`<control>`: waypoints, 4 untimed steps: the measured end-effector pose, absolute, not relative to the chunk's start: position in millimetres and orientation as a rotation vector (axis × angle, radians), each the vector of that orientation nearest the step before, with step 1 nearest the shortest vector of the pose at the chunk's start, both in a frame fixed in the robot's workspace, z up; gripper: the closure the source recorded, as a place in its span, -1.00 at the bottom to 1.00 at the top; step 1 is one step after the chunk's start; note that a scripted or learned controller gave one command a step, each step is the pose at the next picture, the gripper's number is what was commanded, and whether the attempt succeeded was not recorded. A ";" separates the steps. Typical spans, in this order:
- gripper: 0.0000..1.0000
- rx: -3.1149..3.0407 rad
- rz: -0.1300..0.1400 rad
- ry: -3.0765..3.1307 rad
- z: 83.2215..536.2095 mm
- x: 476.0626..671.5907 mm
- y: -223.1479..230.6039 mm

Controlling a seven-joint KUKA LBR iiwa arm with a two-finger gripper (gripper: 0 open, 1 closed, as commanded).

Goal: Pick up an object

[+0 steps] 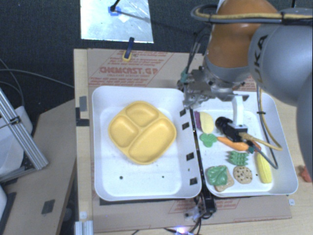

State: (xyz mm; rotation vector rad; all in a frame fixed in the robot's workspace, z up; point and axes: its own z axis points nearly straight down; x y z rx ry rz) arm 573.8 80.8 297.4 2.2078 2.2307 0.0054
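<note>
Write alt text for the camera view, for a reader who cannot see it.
A grey and orange robot arm reaches from the right, its end effector above the divide between two white bins. The left bin holds a yellow divided plate; the right bin holds toy foods, including a carrot, corn cob and cookie.

Divided plate in left bin (toy foods in right bin).

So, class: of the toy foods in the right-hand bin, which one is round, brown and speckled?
The cookie, near the bin's front edge, between the green leafy piece and the yellow corn. The other foods are green, yellow or orange.
</note>
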 end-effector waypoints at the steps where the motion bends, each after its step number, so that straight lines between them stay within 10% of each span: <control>1: 1.00 2.200 0.006 2.236 307.8 574.4 80.9; 3: 1.00 2.184 0.010 2.248 329.1 575.6 81.3; 4: 1.00 2.211 0.002 2.235 321.0 546.0 149.6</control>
